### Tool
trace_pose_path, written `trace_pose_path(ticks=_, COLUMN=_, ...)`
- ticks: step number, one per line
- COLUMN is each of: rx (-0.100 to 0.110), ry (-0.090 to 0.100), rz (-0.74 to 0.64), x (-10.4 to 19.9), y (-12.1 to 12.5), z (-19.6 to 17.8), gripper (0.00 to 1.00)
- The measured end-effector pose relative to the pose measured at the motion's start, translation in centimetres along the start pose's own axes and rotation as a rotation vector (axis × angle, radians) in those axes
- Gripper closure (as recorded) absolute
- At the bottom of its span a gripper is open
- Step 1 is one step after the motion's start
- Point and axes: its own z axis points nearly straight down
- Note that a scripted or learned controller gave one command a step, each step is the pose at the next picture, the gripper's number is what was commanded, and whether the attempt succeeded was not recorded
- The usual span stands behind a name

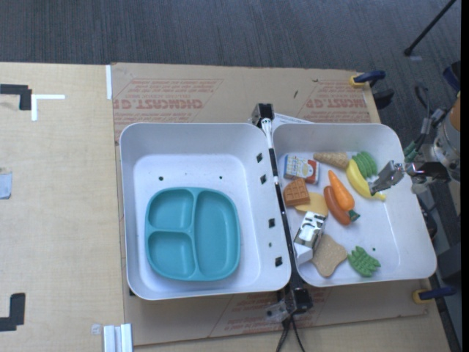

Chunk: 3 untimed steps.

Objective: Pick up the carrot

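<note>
The carrot (339, 197) is orange with a small green stub at its lower end. It lies slanted in the middle of the right bin (399, 226), among other toy foods. My gripper (385, 179) reaches in from the right edge. It hangs over the bin just right of a yellow banana (358, 178), a short way up and right of the carrot. Nothing shows held in it.
Around the carrot lie a waffle (296, 193), a cheese slice (316, 202), a small carton (300, 168), a tan cone (331, 158), green vegetables (364, 161), a silver can (310, 229), a toast slice (327, 255) and a leafy green (364, 261). The left bin (139, 152) holds a teal divided plate (193, 235).
</note>
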Motion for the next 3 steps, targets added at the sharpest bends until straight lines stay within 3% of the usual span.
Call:
trace_pose_path(ticks=1, rx=0.001, ry=0.001, rz=0.05, x=6.0, y=-0.2, z=9.4, gripper=0.0)
trace_pose_path(ticks=2, rx=0.002, ry=0.0, rz=0.387, x=5.4, y=5.5, z=16.8, gripper=0.0)
trace_pose_path(ticks=3, rx=0.003, ry=0.001, rz=0.385, x=5.4, y=5.5, z=15.9, gripper=1.0)
